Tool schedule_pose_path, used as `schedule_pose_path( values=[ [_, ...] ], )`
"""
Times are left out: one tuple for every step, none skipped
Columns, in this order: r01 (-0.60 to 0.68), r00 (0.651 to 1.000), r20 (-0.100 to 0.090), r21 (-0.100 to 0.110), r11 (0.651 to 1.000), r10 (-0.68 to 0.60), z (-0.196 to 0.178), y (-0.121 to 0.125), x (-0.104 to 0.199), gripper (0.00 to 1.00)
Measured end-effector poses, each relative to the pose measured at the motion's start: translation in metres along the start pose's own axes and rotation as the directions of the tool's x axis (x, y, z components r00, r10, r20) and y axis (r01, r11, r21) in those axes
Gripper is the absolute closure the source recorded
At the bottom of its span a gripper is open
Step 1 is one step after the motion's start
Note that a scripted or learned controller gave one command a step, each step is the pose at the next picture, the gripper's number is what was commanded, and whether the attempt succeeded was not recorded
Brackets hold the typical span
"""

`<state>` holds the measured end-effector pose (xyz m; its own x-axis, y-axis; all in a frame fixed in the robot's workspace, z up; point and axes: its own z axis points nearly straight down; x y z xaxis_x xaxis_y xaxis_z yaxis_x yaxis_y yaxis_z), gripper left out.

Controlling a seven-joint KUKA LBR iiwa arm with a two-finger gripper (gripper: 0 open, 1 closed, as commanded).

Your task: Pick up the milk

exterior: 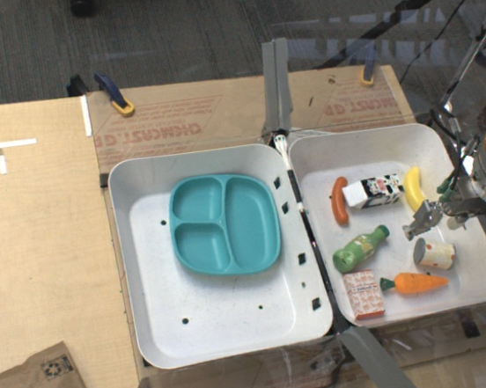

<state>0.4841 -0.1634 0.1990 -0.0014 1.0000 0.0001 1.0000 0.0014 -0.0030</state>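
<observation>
Gripper (pixel 424 222) hanging low over the right bin (pixel 318 223), near that bin's right edge, on an arm reaching in from the right. Holding nothing; how wide it stands cannot be told against the white floor. Probably poised there as a way in toward the bin's contents, though short of the target.

Next to it, largest first. Left bin (pixel 147 272), carrying only a teal divided plate (pixel 226 225) set toward its far half, well clear of the job. Right bin crowded instead. Green bottle (pixel 359 249) lying tilted near the bin's middle. Milk (pixel 378 189), a small white carton with black patches, lying on its side toward the far edge, squeezed between a red sausage (pixel 340 200) at its left end and a banana (pixel 414 187) at its right end, both just beside it or touching; cannot tell which. Pink-and-white box (pixel 364 294) at the near edge, an orange carrot (pixel 419 282) just beside it toward the near right corner. Small beige cup (pixel 435 254) on its side just under the gripper.

Likely trouble: banana lying between gripper and carton, and little room at either end of the carton. Better to close across its long sides than along its length.
</observation>
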Motion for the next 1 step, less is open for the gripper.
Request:
schedule_pose_path(
  values=[
    [-0.107, 0.994, 0.000, 0.000, 0.994, 0.107, 0.0944, 0.0688, 0.0089, 0.00]
  ],
)
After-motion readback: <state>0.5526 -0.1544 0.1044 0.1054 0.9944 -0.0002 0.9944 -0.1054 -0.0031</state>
